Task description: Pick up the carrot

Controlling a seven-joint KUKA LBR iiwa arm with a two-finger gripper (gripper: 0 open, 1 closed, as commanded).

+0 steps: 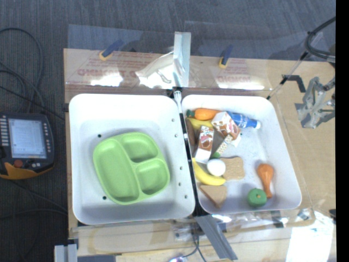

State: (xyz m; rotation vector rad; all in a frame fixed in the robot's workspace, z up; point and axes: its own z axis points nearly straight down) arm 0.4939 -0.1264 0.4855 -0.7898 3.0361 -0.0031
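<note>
The carrot (pixel 205 114) is a short orange piece with a green top. It lies at the far left corner of the right bin (pixel 283 146), against the wall between the bins. It touches a small printed carton (pixel 225 125) on its right. My gripper (pixel 314 109) is a grey metal shape hanging over the bench, outside the right bin's far right corner and well away from the carrot. Nothing is seen in it.
The right bin also holds a blue-capped bottle (pixel 243 121), a banana (pixel 206 174), a white egg (pixel 216 168), bread slices (pixel 234 168), an orange drumstick (pixel 266 176) and a green apple (pixel 257 197). A green divided plate (pixel 130 167) sits in the left bin (pixel 82 113).
</note>
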